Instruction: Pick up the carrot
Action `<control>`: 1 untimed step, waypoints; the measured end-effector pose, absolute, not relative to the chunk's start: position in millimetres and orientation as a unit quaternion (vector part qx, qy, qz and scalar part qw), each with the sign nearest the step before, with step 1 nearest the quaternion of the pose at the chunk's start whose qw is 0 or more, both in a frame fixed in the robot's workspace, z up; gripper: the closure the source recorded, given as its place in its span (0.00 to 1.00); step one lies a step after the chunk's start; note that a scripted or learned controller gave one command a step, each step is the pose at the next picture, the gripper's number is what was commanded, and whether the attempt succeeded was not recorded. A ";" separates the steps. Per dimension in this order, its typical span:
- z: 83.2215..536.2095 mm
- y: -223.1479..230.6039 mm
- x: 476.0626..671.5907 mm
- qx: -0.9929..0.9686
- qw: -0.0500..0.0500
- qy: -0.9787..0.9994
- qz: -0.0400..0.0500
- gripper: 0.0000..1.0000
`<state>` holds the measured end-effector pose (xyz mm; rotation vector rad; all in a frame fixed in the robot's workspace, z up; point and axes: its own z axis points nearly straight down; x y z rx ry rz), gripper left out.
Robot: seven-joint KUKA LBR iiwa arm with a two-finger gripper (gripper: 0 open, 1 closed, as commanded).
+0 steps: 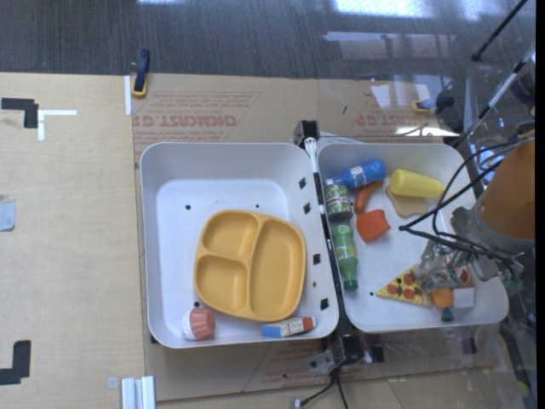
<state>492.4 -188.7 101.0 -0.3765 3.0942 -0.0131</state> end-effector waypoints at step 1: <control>104.5 -187.7 490.2 -0.335 0.006 0.942 -0.001 0.00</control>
